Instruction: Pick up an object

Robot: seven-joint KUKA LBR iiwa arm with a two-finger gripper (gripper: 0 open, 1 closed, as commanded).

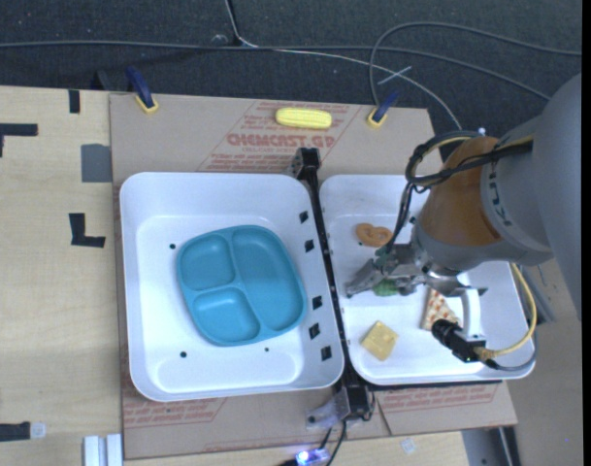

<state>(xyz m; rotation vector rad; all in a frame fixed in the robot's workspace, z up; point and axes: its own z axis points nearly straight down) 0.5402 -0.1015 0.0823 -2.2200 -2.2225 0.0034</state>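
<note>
Status: pick not yet achieved, as far as visible. Arm (489, 202) reaches in from the right, w/ gripper (373, 278) low in the right bin (348, 194), near its left-centre. Something green sits at the fingertips, but too small and blurred to say whether it is an item or part of the tool. Can't tell claw state. No item seen lifted, so judged: grasp and lift both remain.

Candidates in right bin, count 3:
- 1 orange-brown piece (374, 233), just above the gripper, apart from it.
- 1 yellow block (379, 340), below the gripper, near the bin's front wall.
- 1 speckled triangular slice (438, 309), partly hidden by the wrist.

Left bin (145, 202): 1 blue divided plate (241, 283), 3 compartments, nothing on it.

Outside bins: 1 yellow corn-like item (303, 117) on cardboard behind them; 2 clamps at the board's rear edge.
</note>
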